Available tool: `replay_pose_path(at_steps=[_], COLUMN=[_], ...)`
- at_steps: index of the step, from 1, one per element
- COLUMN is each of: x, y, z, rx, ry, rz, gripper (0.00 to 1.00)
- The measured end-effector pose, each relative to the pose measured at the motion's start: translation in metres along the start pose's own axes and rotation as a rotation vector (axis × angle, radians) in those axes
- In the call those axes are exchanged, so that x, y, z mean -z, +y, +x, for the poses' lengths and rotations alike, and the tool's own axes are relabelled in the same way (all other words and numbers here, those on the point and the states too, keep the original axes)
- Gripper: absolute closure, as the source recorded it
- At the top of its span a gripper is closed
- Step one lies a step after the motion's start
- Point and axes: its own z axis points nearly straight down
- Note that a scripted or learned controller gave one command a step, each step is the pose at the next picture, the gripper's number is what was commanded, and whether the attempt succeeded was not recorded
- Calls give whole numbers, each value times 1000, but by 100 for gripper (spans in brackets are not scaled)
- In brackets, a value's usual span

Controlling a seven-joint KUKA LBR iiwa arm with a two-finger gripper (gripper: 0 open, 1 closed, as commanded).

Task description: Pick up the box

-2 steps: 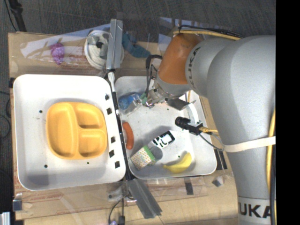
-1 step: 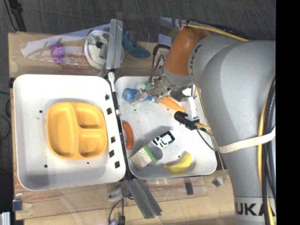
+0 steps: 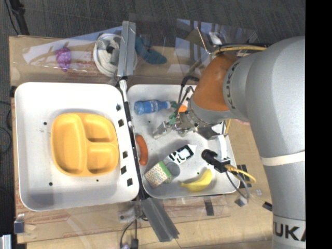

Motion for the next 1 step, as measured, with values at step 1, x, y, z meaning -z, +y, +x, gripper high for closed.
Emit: replay_pose_path(at_steps=[1], x=[0], y=[73], z=[7], rx=[-7], ry=[0], rz=[-1], gripper=[0])
